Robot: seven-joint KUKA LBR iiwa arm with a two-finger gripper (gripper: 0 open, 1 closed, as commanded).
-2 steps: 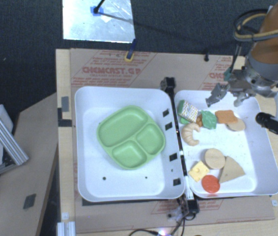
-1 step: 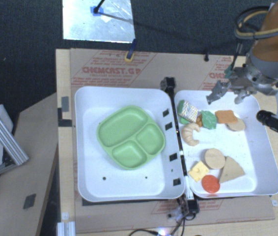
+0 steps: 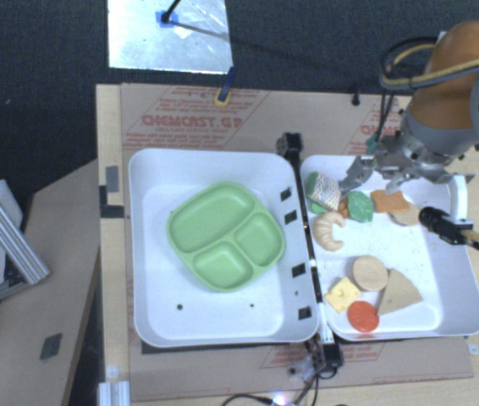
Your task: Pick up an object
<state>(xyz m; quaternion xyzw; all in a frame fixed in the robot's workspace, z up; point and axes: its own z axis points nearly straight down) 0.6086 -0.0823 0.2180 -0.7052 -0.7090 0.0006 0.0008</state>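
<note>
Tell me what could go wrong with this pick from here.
1. The end effector hangs over a tight cluster: green toy, croissant and wrapped snack lie close together, so it may nudge neighbours or grab two.
2. This cluster sits near the bin's back wall, leaving little room to descend.
</note>
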